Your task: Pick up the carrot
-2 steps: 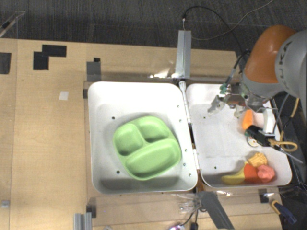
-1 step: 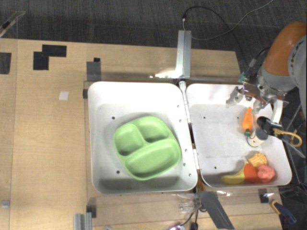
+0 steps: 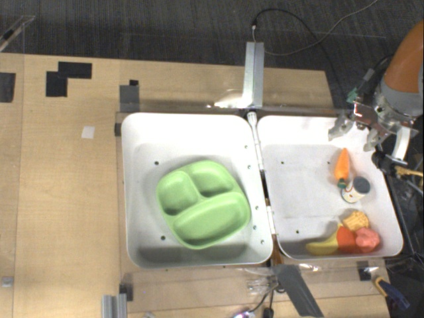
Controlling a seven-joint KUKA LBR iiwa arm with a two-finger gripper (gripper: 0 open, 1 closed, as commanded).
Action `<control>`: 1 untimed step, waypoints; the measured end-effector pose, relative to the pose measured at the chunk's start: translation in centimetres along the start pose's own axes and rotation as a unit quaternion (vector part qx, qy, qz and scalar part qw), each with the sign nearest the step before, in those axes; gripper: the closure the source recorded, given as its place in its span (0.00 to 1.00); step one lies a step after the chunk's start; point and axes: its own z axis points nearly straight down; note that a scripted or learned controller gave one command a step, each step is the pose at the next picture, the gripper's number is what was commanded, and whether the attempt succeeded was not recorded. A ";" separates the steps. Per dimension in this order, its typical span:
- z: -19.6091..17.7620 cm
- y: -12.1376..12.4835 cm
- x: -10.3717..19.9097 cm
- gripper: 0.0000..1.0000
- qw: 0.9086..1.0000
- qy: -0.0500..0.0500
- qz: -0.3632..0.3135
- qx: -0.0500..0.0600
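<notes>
carrot (image 3: 342,165) lies in right bin (image 3: 298,197) (tool (image 3: 381,132) near its corner).

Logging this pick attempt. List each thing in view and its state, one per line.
carrot: lying in the right bin, not gripped
gripper: above the right bin's far right corner, holding nothing
green tray: upright in the left bin, compartments bare
banana: lying at the right bin's near wall

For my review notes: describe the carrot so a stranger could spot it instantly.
Look in the right-hand white bin, near its right wall. The carrot lies there, a slim orange taper just above a small round grey piece, apart from the food pile in the bin's near corner.
</notes>
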 end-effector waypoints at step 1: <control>9.5 -0.8 -1.1 0.00 0.994 0.000 0.112 0.000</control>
